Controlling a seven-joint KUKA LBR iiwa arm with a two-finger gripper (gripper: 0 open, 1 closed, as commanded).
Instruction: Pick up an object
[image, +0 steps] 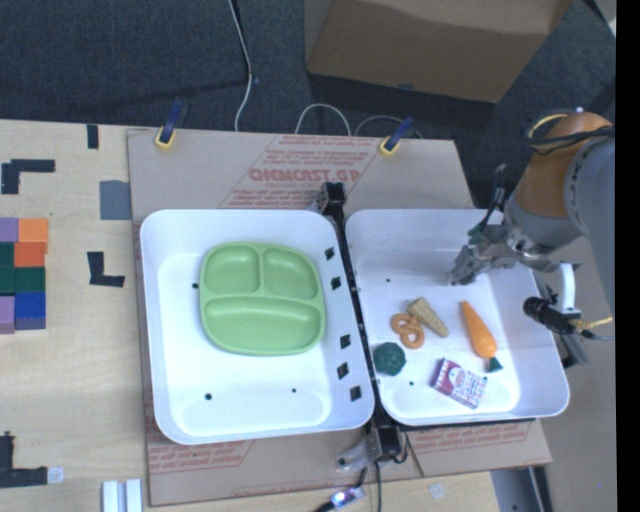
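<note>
Camera view, looking down at a slant. Right bin (520, 400) holds five small items. Carrot (478, 331): long axis runs from upper left to lower right, pointed orange end toward the upper left, green stub toward the lower right. Beside it to the left, a tan wedge (429, 316) touching a pretzel-like ring (407, 329); below them a dark green lump (389, 358) and a small maroon packet (459, 384).

Gripper (466, 270) sits low over the upper part of the right bin, above and slightly left of the carrot, near but apart from it. Finger spacing too small and dark to make out; nothing seen between them.

Left bin (165, 400) carries a green divided plate (263, 298). Arm is cut off at the right side.
</note>
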